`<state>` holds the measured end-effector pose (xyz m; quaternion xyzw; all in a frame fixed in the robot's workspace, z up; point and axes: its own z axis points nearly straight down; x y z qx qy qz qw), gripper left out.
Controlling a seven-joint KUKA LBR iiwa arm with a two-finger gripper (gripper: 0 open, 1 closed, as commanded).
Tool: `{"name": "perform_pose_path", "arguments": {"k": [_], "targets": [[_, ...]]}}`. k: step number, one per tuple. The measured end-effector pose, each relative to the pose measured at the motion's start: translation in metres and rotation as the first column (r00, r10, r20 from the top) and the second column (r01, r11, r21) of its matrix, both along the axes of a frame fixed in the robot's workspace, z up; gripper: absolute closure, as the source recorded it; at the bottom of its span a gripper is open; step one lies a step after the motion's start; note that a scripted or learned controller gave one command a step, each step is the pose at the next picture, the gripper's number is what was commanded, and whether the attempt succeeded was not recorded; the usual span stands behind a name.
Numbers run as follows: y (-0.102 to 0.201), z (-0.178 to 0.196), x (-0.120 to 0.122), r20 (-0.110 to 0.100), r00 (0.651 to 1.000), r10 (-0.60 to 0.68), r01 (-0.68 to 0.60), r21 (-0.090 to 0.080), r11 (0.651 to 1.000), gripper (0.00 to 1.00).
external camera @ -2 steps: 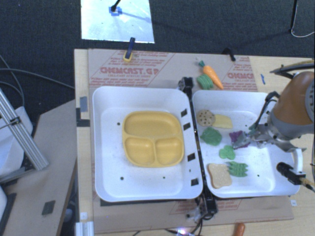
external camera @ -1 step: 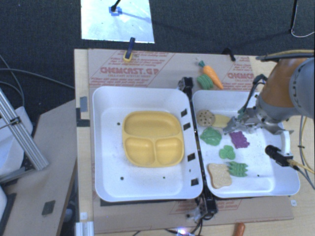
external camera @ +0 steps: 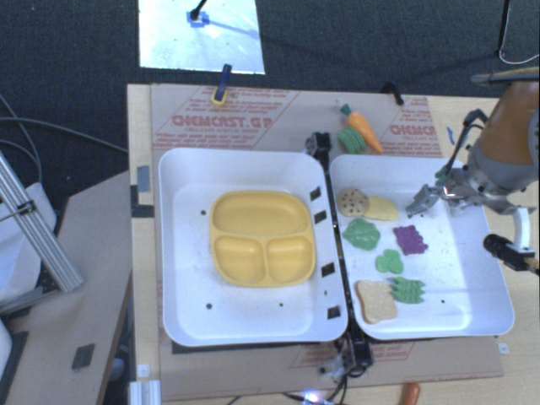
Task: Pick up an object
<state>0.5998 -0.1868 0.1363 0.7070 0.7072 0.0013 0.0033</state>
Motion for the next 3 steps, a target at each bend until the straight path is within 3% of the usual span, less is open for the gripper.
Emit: {"name": "perform_pose_path", "arguments": {"k": [1,2,3], "targets": [[-0.015,-0.043,0.011,-0.004,1.000,0.001,-0.001,0.001,1.000,0.00],[-0.020,-0.052,-0.004,-0.005,1.000,0.000,0.000,0.002,1.000,0.00],[-0.015,-0.022,-0.004,-0.002,1.000,0.004,-0.004,0.002,1.000,0.00]]}}
